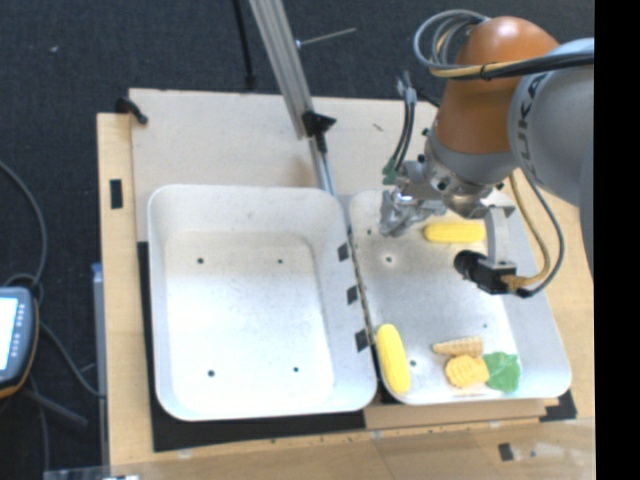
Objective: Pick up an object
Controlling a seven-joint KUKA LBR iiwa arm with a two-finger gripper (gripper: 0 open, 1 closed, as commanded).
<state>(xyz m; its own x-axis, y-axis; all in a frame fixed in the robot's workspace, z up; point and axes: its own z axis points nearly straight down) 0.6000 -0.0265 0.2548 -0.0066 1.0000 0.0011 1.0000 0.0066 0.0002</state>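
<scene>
We are looking down on the desk with its two white bins side by side, and the arm is leaning in from the right, over the far end of the right bin. Its tool hangs low near that bin's back left corner, just above the speckled floor. We cannot tell whether the tool is spread or pressed together; from this angle it is a tangle of grey metal, and we see nothing caught in it.

Just to the right of the tool lies a yellow piece, long and lying crosswise, partly tucked under the wrist. A black part on the arm hangs beside it, with cables looping down around it.

At the near end of the right bin we have more to choose from. A yellow corn cob rests against the left wall, lengthwise along it. Well to its right sits a small cluster: a tan ridged piece, a round yellow ridged piece just below it, and a green piece touching that one at the right. All of these lie well apart from the tool.

The left bin sits close against the right one, and a metal pole slants up from the desk behind the bins, just left of the tool.
</scene>
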